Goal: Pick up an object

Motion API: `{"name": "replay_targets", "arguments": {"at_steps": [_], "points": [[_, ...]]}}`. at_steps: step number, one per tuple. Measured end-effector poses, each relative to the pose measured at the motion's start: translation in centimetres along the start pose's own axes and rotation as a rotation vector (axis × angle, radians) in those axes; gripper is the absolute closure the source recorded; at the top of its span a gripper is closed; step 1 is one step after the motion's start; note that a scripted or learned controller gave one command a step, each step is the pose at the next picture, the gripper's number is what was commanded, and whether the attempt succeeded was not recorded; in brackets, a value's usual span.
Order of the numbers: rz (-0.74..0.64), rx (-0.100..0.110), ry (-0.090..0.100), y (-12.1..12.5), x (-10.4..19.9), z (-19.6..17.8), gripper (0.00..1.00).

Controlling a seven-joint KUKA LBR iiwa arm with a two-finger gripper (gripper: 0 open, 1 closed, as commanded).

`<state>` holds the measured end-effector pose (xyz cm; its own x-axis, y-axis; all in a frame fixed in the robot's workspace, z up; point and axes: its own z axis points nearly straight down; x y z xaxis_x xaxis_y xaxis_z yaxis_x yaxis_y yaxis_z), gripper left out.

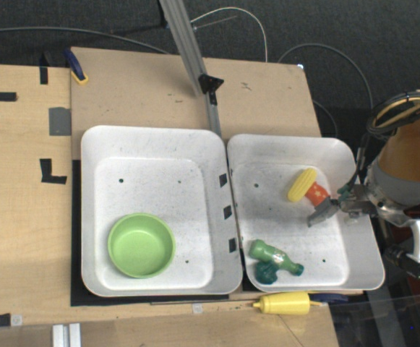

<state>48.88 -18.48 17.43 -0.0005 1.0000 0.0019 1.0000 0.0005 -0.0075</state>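
A yellow corn cob lies in the upper right of the right bin, with a small red-orange piece touching its right end. A green bottle lies on its side near that bin's front edge. My gripper reaches in over the right rim, low over the bin floor just below and right of the red-orange piece. I see nothing held in it.
A green bowl sits in the front left of the left bin. A yellow object lies on the bench just outside the right bin's front rim. A grey pole slants over the bench behind the bins.
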Motion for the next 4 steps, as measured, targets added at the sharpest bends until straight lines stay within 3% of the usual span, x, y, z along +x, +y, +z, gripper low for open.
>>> {"name": "replay_targets", "arguments": {"at_steps": [1, 2, 3, 4], "points": [[0.001, 0.001, 0.0, -0.1, -0.8, 6.0, 0.0], [0.0, -0.006, -0.003, -0.1, -0.8, 8.6, 0.0], [-0.001, -0.006, -0.001, -0.1, -0.7, 7.5, 1.0], [-0.001, -0.009, -0.003, -0.3, -0.5, 3.3, 1.0]]}}
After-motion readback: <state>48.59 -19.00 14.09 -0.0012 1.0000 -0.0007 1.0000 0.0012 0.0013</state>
